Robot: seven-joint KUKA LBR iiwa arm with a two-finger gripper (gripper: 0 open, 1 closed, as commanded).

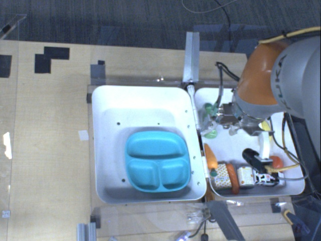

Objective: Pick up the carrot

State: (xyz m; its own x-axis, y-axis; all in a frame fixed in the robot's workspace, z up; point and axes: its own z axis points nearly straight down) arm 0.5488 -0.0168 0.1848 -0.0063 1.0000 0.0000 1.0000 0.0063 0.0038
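Two shallow white plastic bins sit side by side on the pale wooden desk (45,149), and the left bin (108,109) carries a light blue plastic tray with three compartments (158,160). In the right bin (296,187), the slim orange carrot (211,157) lies against the left wall, beside a jumble of small toys. The grey arm's gripper (228,118) hangs over that bin's far left part, above the carrot.

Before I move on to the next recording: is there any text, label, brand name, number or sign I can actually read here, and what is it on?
No text can be read.
Small box in the right bin: has printed markings, too small and blurred to read.
Black patches on the bench: plain shapes, no writing.
Blue tray, carrot, arm: no lettering visible.
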